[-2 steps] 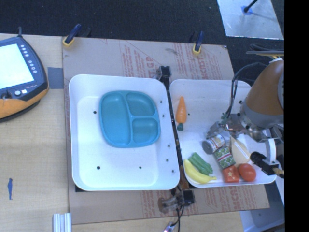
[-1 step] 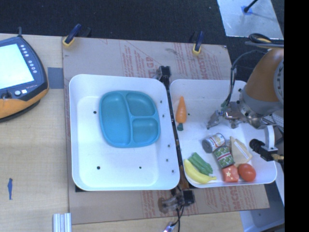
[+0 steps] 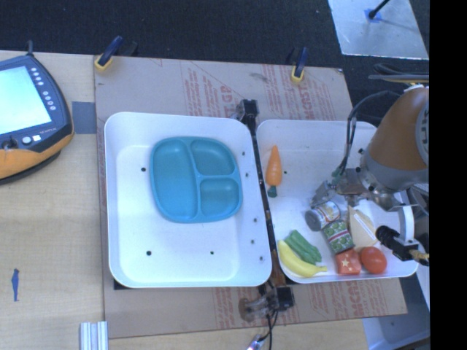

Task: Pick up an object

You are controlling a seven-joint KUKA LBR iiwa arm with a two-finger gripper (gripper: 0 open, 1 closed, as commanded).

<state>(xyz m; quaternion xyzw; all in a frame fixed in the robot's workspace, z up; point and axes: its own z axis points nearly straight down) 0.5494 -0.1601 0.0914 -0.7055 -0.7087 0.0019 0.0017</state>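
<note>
The gripper sits low in the right bin, its metal tip just above a small can; how wide it is set I cannot tell, since the wrist hides the tips. Nothing shows between them, so I judge nothing is held yet. Touching the can on its lower right lies a second can with a green and red label, and beside that a pale wedge. Along the bin's near edge lie a red block, a tomato, a banana and a green pod resting on the banana. A carrot lies apart, near the left wall of the bin. The left bin holds a blue plate

The step in hand looks like the descent onto a target, most likely the small can. The next move calls for a straight drop over it and a firm close; the crowding of neighbours means a stray push could roll it aside
</note>
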